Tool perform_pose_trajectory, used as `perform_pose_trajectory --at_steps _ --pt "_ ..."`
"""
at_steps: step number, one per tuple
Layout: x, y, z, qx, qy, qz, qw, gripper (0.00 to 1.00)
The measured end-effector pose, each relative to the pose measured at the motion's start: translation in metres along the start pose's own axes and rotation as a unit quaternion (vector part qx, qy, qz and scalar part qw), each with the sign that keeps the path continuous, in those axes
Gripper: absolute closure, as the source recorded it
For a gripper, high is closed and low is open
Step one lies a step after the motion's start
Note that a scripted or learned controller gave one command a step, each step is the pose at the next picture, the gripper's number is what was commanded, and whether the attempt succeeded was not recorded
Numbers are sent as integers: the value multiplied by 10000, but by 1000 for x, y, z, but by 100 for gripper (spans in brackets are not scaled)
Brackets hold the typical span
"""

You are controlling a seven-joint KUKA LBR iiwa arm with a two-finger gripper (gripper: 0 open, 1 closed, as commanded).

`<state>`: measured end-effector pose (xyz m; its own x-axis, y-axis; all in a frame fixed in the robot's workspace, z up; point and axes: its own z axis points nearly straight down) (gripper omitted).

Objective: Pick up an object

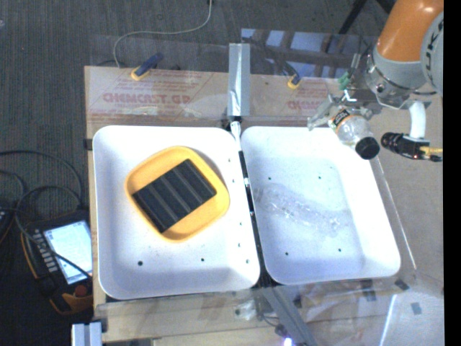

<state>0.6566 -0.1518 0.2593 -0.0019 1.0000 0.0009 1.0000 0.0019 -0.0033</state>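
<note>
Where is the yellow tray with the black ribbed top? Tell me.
The yellow tray lies in the left bin, near its middle, far from the hand.

Grey arm (425,56) w/ orange band above wrist; metal end effector (344,117), black knob, white fitting alongside.

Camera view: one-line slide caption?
Arm's gripper above right bin's far edge; yellow object with black ribbed top lies in left bin.

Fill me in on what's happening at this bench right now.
A grey-and-orange robot arm reaches in from the right, its gripper hovering over the far right corner of the right bin. Something clear and rounded sits at the gripper, but whether it is gripped is unclear. A yellow object with a black ridged top lies in the left bin.
</note>
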Motion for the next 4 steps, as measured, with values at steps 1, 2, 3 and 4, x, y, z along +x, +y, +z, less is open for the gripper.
perform_pose_trajectory --at_steps 1,2,3,4 --pt "-21 -63 69 -2 -7 -834 9965 0" --pt "-60 -11 107 -6 -21 -1427 9898 0" --pt "-71 6 108 -11 -11 249 9997 0" --pt "-69 12 41 -15 -21 -44 10000 0"
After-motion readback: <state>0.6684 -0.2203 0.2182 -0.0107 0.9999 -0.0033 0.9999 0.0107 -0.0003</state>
